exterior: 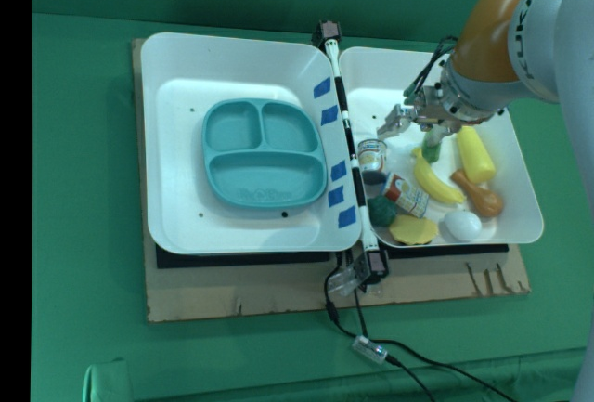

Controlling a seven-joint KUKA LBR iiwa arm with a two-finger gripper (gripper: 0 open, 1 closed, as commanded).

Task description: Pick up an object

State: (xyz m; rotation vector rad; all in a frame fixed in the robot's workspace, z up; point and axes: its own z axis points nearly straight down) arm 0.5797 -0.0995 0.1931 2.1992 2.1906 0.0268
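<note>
The grey arm with its orange band reaches in from the right over the right bin (pixel 520 224). My gripper (pixel 415 131) hangs open above the middle of that bin, one finger (pixel 393 122) pointing left, the other by a small green piece (pixel 432 150). Nothing sits between the fingers. Below it lie a banana (pixel 436 182), a yellow corn-like piece (pixel 475 154), a brown drumstick (pixel 480 197), a white egg (pixel 461 225), a yellow flat piece (pixel 413 230), a dark green lump (pixel 381 210), a small can (pixel 372 153) and a red-labelled bottle (pixel 406 196).
The left bin (pixel 172 112) holds a teal divided plate (pixel 264 154). A ridge with blue tape marks (pixel 336 136) separates the two bins. Cables (pixel 371 349) trail off the cardboard base at the front.
</note>
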